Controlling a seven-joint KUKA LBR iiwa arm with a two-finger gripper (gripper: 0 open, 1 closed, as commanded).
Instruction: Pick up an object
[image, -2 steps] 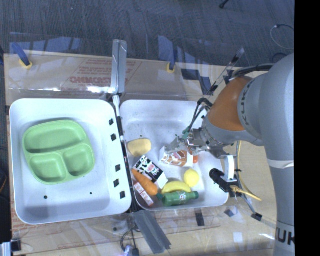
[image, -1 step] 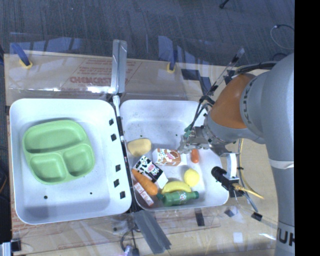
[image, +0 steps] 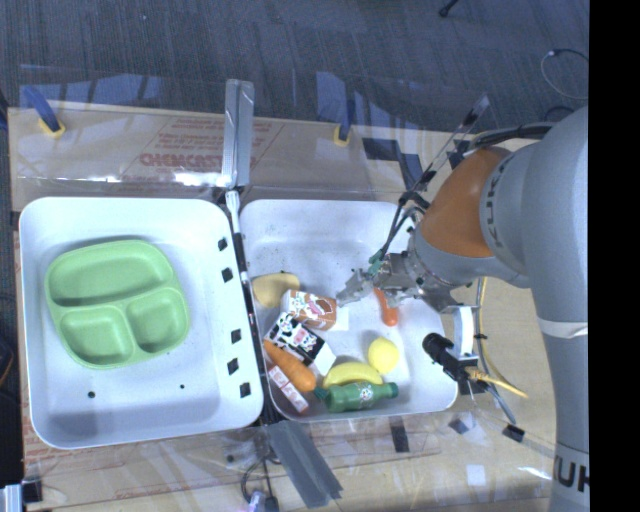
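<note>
Nearest the camera, along the right bin's (image: 330, 225) front wall, lie a green bottle (image: 357, 395), a banana (image: 351, 373), a carrot (image: 291, 368) and a black-and-white carton (image: 299, 339), packed close together. Just behind them sit a lemon (image: 383, 354), a small printed packet (image: 314, 309) and a tan piece (image: 272, 289) by the divider. A slim orange piece (image: 387, 307) lies beside the gripper (image: 362, 283); whether its fingers are parted or hold anything cannot be told. The bin's far half is bare white floor. The left bin (image: 60, 410) holds a green divided tray (image: 117, 302).
</note>
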